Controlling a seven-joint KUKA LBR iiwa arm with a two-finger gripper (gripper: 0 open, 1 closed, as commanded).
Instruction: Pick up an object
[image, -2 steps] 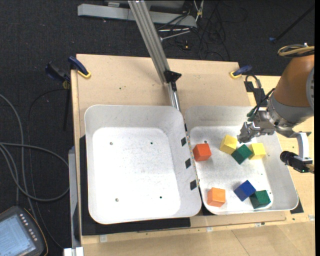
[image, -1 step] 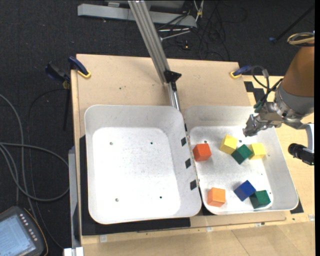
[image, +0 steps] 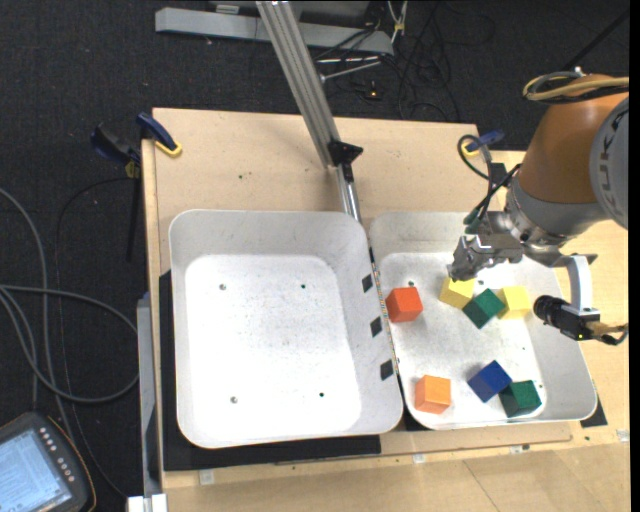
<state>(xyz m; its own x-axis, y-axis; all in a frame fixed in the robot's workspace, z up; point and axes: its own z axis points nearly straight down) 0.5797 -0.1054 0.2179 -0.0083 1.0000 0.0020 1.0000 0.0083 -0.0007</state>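
Observation:
My gripper (image: 466, 266) hangs over the back of the right bin (image: 560, 395), just above a yellow block (image: 456, 293) that it partly hides. Right of that block lie a green block (image: 486, 307) and a second yellow block (image: 516, 300), close together. A red-orange block (image: 404, 303) sits further left near the divider. Toward the bin's front are an orange block (image: 433, 393), a blue block (image: 490, 380) and a dark green block (image: 521, 398). Nothing shows between the gripper's tips from this angle.
The left bin (image: 200, 420) lies beside the right one, with black clips along their shared edge. A slanted metal pole (image: 305, 80) crosses the back of the bench. A clamp (image: 155, 130) sits at the bench's back left corner.

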